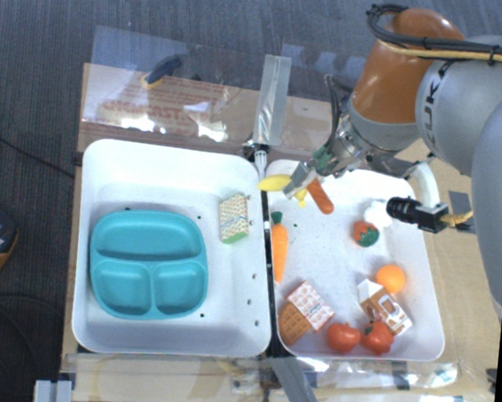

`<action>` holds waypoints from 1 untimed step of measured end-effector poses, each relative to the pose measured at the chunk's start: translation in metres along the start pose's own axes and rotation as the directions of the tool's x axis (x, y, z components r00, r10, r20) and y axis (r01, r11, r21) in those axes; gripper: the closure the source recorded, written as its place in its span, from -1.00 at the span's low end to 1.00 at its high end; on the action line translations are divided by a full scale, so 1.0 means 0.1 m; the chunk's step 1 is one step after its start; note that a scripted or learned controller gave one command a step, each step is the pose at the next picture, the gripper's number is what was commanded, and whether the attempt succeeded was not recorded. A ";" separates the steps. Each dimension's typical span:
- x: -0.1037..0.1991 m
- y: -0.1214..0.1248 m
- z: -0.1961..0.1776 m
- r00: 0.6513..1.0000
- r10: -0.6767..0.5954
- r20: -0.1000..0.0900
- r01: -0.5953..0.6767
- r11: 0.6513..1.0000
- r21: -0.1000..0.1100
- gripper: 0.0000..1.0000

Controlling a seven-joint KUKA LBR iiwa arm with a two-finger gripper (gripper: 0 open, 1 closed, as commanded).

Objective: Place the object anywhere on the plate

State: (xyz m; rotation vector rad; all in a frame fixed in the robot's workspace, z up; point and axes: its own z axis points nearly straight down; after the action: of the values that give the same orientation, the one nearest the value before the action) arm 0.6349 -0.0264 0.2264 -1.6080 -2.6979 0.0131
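1. The teal plate (147,261), with three compartments, lies in the left bin (88,223); a yellow-green sponge (233,217) rests just beside its upper right corner
2. A yellow banana (275,184) sits at the divide between the bins, touching the tool (305,182); whether the tool is clamped on it I cannot tell
3. An orange sausage (320,197) lies just right of the tool, a carrot (277,247) below it along the right bin (432,304) left wall
4. Further right in that bin: a waffle (292,323), a small carton (313,306), two tomatoes (344,337), a strawberry (365,234), an orange (390,278) and a box (387,310)
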 end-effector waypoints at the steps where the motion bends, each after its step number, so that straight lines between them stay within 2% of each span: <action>1: 0.63 -0.05 0.03 1.000 0.014 -0.003 -0.014 1.000 -0.004 1.00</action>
State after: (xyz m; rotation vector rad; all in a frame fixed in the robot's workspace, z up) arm 0.6002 0.0269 0.2229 -1.6269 -2.6865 0.0053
